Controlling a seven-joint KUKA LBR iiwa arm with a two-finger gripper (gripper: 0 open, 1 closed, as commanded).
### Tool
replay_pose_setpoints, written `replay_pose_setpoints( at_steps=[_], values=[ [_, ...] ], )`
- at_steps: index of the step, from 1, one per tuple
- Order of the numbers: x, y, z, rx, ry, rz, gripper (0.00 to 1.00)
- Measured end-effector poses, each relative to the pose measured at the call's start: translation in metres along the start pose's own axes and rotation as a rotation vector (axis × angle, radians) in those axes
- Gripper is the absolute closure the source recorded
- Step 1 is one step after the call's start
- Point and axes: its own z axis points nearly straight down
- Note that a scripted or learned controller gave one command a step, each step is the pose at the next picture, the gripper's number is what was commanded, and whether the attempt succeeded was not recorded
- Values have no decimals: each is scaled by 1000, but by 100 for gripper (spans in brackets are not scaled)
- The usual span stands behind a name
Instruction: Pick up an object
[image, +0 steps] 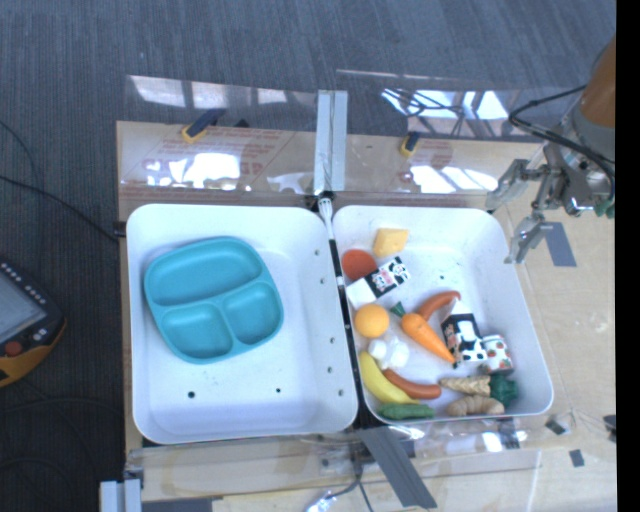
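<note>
Pincer (533, 222) hangs at the upper right, above the bench just outside the right bin's (500, 232) far corner, its two fingers spread apart with nothing between them. All the small things that could be picked lie in that right bin, well apart from the pincer and crowded toward the bin's left and near sides. Two small cartons carry a black-and-white cow pattern, one (388, 277) near the divider and another (481, 350) toward the right wall; no writing on them can be read (too small at this slant). Between them lie a carrot (427, 337) and a reddish sausage (436, 303), touching or nearly so. A yellow wedge (391, 241) sits at the far end, a red tomato-like piece (358, 264) just beside the first carton, and an orange ball (371, 320) below it. A banana (376, 379), a second sausage (411, 384) and a green pod (406, 410) crowd the near edge. The left bin (170, 400) holds a turquoise divided plate (212, 297). Clear panels stand behind both bins.
</note>
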Motion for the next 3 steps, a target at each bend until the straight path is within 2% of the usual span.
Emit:
replay_pose_setpoints(
  at_steps=[1,2,3],
  values=[
    [16,45,117,0,2,27,0],
    [32,68,186,3,-8,-41,0],
    [117,119,185,1,-9,48,0]
  ],
)
